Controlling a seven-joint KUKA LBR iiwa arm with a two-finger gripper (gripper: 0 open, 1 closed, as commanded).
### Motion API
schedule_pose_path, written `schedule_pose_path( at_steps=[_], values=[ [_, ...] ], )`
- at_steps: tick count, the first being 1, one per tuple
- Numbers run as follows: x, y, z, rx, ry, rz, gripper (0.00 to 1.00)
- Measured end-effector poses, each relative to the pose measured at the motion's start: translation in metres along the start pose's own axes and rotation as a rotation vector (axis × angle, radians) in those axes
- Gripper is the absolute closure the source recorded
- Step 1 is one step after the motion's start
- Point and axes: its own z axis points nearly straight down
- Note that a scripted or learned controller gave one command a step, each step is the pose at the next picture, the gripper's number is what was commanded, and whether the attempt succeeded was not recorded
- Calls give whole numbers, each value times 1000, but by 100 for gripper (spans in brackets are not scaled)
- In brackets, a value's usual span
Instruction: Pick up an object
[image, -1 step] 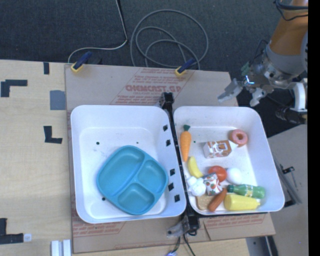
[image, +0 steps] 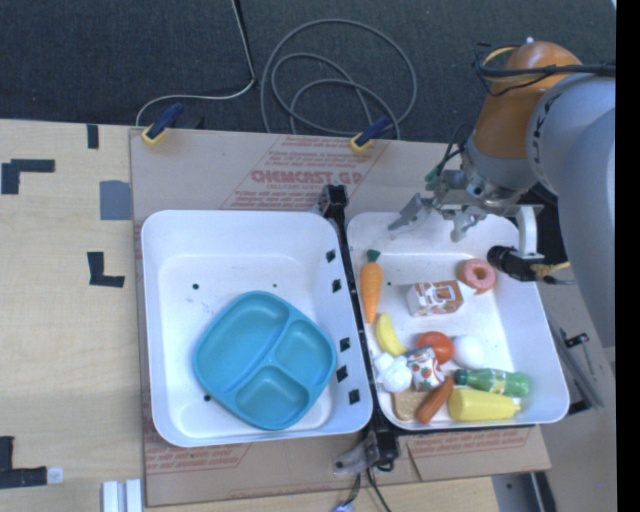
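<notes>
Right bin, contents, as I am seeing them from the bench:

- Carrot, lying along the left wall, green top toward the far edge.
- Small carton, mid-bin, with a pink doughnut just beside it toward the right wall.
- Banana, tomato and white egg-like piece, crowding together across the middle.
- Green bottle and yellow piece, lying against the near right corner; a sausage and a few small items I cannot name are bunching at the near edge.

Left bin: one blue divided tray, sitting toward the near edge.

Gripper: hanging over the far edge of the right bin, fingers spread apart, nothing between them. The arm is reaching in from the far right corner.

Step in hand, as I judge it: the approach. No object is being picked yet; the gripper is standing apart from every item.

Next move, in my estimate: travelling toward the near side and descending on a target. The carton and doughnut are lying nearest and fairly clear of neighbours; the cluttered near edge is looking harder to grasp cleanly.
</notes>
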Motion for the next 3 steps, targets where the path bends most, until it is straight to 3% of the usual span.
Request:
schedule_pose_path(
  at_steps=[1,2,3],
  values=[
    [29,-47,88,-9,-5,2,0],
    [29,-44,74,-13,-5,2,100],
    [48,-107,-27,-16,-1,1,100]
  ],
)
